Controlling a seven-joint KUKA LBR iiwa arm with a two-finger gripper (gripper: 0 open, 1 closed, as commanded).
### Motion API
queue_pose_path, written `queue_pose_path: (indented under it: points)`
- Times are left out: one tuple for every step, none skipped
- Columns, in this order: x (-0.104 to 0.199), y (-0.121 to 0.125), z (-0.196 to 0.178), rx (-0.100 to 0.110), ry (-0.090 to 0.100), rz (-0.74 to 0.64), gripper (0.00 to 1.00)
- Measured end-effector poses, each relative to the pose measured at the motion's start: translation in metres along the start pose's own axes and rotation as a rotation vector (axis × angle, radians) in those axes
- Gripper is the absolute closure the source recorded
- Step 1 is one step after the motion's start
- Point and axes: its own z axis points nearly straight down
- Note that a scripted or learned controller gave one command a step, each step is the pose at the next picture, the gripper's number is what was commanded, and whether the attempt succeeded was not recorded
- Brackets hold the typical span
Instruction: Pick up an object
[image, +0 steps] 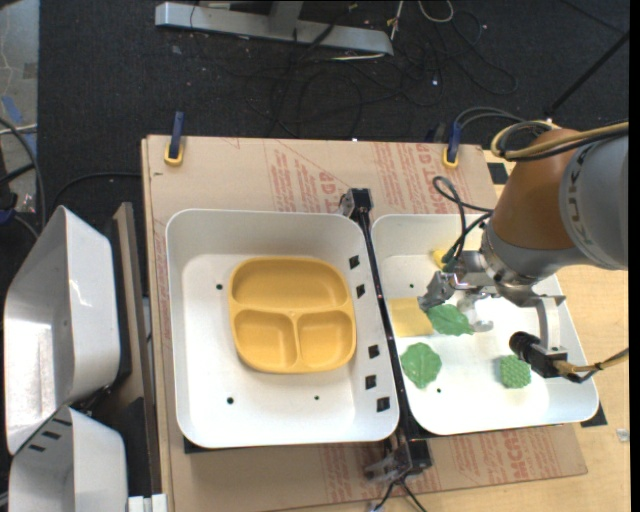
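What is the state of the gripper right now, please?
Gripper: low in the right bin, right at a green object; open, shut or holding cannot be told.

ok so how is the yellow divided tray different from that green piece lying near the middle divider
The yellow tray lies in the left bin; the green piece lies in the right bin. The tray is far larger, covering much of its bin's floor. The tray is smooth with three compartments; the piece looks bumpy and lumpy. Both lie apart from the gripper.
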Motion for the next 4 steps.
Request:
queue_pose_path:
  points:
    - [-0.006, 0.007, -0.061, -0.003, -0.001, -0.005, 1.00]
    - [-0.006, 0.009, -0.093, 0.000, 0.000, -0.005, 1.00]
    - [0.042, -0.014, -0.092, 0.006, 0.003, -0.009, 1.00]
    - [0.094, -0.031, -0.098, 0.006, 0.004, -0.011, 1.00]
